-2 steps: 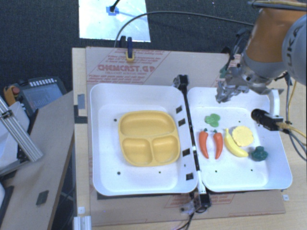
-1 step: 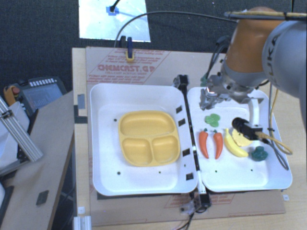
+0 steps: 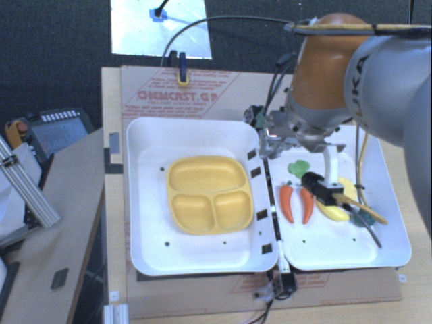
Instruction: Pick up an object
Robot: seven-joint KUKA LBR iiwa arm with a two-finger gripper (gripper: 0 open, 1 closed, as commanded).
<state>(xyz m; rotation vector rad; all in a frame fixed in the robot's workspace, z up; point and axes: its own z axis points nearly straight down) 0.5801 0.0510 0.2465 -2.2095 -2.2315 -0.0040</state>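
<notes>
The gripper [image 3: 291,140] is held over the right bin [image 3: 395,248]; whether it is spread cannot be told. 2 carrots [image 3: 287,202] are seen near it.

Right bin [image 3: 335,246] front floor open; carrots [image 3: 287,204] (two) crowd middle.

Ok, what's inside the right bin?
Two carrots, a green piece, a yellow piece and a thin tool. The arm covers the right bin's back part, so anything there is hidden.

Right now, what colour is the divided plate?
The divided plate is yellow, clearest in the camera view.
</notes>
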